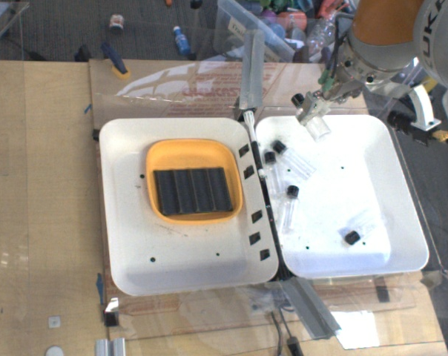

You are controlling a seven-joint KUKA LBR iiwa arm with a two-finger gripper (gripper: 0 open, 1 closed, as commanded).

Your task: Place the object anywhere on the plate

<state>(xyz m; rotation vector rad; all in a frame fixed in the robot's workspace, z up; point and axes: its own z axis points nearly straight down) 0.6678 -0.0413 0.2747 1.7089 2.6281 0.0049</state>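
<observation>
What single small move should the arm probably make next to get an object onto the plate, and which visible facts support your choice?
Probably lower the gripper toward a clear tube in the right bin. It hangs over that bin's upper-left corner, while the yellow plate in the left bin carries a dark ribbed block and none of the tubes.

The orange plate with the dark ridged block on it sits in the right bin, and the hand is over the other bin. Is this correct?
Not quite. The camera view shows the orange plate, carrying the dark ridged block, in the left bin. The hand is over the other one, the right bin.
</observation>
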